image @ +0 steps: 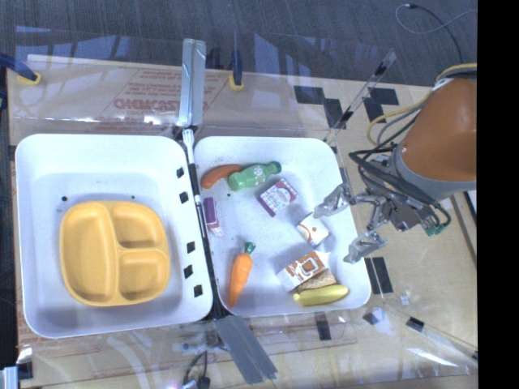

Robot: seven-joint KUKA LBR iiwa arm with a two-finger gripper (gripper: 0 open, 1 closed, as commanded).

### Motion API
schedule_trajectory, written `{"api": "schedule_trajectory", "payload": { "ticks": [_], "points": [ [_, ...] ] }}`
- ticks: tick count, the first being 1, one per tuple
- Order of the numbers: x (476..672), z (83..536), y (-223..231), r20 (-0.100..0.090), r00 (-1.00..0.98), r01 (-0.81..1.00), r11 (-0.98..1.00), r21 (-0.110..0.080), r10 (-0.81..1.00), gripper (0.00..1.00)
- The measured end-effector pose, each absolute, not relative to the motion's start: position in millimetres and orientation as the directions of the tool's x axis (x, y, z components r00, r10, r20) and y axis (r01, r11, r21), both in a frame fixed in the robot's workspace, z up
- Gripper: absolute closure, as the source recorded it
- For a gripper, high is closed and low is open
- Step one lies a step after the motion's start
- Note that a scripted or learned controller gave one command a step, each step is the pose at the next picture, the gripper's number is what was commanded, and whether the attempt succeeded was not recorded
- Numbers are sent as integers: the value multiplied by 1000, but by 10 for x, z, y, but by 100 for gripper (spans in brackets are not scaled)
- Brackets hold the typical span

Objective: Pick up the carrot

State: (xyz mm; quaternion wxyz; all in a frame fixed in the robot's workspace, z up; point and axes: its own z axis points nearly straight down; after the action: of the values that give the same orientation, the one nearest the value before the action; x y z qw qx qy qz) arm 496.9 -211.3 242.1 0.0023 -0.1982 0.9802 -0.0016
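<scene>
The orange plastic carrot with a green top [240, 275] lies in the right-hand shallow white bin [268, 146], near its lower-left corner, tip toward the bin's lower wall. The 2-finger metal gripper [347, 227] hangs over that bin's right rim, fingers spread wide, holding nothing, well apart from the carrot.

Probably a robotics lab: taped bench [422, 314], loose cables [438, 23], two white bins [32, 241] of toy food.

Bare bin floor surrounds the carrot [239, 274], with the bin wall [209, 286] just beside it.
</scene>
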Motion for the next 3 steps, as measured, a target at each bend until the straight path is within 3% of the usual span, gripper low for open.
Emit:
{"api": "schedule_trajectory", "payload": {
  "ticks": [1, 2, 3],
  "points": [
    [5028, 1045, -1296, 3, -922, -388, 922, 3, -388, 0],
    [5050, 2589, -1070, -6, -983, -181, 984, -3, -181, 0],
    [5066, 1911, -502, 2, -887, -462, 887, 2, -462, 0]
  ]
}}
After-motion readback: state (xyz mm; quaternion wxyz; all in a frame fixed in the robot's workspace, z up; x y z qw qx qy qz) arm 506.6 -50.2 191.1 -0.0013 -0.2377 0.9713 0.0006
